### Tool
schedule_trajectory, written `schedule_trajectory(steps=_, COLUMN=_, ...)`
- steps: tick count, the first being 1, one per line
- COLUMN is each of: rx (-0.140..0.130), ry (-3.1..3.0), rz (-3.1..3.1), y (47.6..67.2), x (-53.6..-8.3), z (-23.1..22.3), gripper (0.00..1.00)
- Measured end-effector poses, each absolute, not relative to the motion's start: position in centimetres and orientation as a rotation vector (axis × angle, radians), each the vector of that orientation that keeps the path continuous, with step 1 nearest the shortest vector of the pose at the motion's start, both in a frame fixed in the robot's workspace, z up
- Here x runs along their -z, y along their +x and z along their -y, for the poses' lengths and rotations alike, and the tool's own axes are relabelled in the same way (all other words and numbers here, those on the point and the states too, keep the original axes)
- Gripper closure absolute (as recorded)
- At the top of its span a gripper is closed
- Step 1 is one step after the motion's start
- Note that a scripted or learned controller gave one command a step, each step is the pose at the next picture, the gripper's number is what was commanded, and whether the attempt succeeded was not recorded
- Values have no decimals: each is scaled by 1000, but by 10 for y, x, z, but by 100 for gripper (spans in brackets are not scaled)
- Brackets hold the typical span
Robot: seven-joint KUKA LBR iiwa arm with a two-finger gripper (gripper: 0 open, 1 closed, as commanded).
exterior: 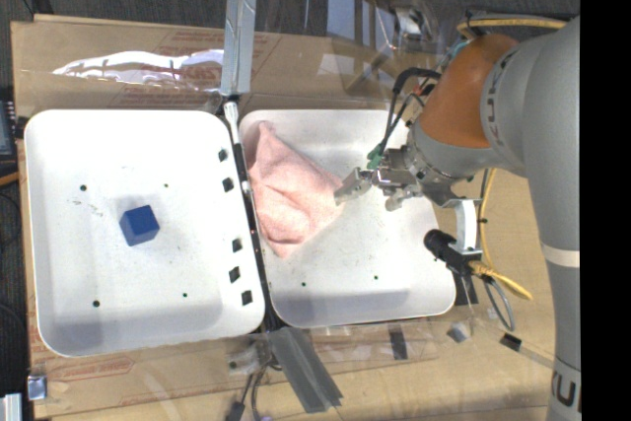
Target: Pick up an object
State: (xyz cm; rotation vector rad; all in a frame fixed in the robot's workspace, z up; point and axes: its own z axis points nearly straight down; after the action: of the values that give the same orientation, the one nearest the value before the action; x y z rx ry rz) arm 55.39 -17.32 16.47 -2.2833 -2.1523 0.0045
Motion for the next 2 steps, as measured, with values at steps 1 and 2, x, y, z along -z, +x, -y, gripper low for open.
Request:
schedule_trajectory(steps=1, rx=-4, ry=-2256, rz=2182, y=579, x=-112, z=186, gripper=0)
schedule_trajectory(steps=2, rx=0, ry=-2091, rz=2347, y=622, x=-93, z=155, gripper=0)
